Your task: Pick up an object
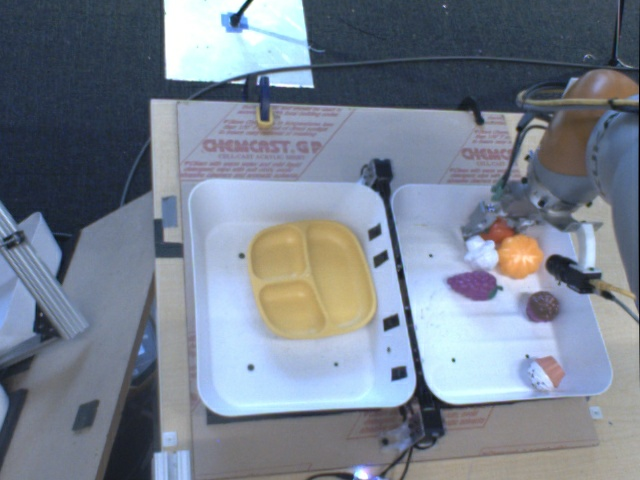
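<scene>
My gripper [492,218] hangs low over the far part of the right bin [440,218], right above a small red-orange piece [499,234]. Beside that piece lie a white item [482,254] and an orange pumpkin-like fruit [520,256]. A purple grape bunch [473,286] sits nearer the bin's middle, a dark maroon ball [542,306] to its right, and an orange-and-white piece [543,372] by the front right corner. Whether the gripper touches or holds the red-orange piece cannot be made out.
The left bin [215,268] holds a yellow divided plate [308,278]. A black divider with clips [392,268] runs between the bins. A black part with a yellow cable [572,272] hangs by the right bin's right wall.
</scene>
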### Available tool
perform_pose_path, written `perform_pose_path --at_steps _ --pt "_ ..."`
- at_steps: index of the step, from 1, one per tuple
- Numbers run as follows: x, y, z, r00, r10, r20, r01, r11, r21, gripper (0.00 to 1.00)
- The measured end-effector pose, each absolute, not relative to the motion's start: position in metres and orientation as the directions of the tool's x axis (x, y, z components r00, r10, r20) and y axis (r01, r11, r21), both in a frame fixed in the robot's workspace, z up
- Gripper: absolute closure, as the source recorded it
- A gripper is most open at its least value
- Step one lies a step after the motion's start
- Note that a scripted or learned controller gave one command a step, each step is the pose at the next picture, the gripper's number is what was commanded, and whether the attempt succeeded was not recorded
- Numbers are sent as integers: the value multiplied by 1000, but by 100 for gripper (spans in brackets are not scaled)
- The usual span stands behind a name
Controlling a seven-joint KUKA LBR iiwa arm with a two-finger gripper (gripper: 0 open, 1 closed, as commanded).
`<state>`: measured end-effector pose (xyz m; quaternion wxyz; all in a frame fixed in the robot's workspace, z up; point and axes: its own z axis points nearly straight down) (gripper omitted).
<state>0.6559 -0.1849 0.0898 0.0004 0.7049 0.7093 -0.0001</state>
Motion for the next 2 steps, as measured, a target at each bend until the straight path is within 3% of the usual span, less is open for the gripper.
perform_pose_path --at_steps 1,2 --pt "658 -185 104 -8 1000 -2 1000 8 6 100" --pt "663 -190 150 -6 1000 -2 1000 6 6 100"
